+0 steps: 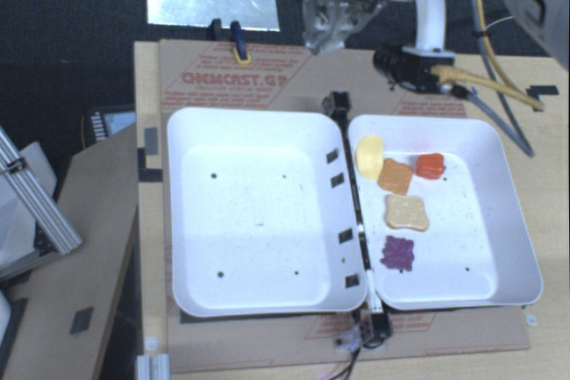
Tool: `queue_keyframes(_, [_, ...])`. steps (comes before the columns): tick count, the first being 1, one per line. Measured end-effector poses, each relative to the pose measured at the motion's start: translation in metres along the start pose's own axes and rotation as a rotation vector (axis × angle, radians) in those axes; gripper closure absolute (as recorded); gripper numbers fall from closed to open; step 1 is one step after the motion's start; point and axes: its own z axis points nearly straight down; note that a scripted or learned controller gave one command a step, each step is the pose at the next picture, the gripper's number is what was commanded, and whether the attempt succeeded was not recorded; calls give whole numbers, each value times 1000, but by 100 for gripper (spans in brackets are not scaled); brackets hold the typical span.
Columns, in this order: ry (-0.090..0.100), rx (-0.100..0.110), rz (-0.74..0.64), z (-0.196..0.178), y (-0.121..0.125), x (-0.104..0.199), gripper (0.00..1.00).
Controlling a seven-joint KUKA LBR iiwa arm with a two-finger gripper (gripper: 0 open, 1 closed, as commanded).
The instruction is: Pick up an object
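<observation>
Overhead view of the desk (151, 93) with two white bins side by side. The right bin (508, 191) holds five small objects clustered toward its left side: a yellow piece (370, 155), an orange block (396, 176) touching it, a red piece (430, 165) just right of these, a toast-like slice (407, 213) nearer the camera, and a purple cluster (397, 253) nearest. The gripper (322, 29) hangs high beyond the far edge of the bins, well apart from every object; whether it is spread or closed cannot be told, and nothing is visibly held. No grasp yet: approach, descent, closure and lift all remain
</observation>
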Motion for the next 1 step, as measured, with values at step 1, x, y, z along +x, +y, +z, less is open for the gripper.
queue_keyframes(1, [1,3,-9,1,19,45,100])
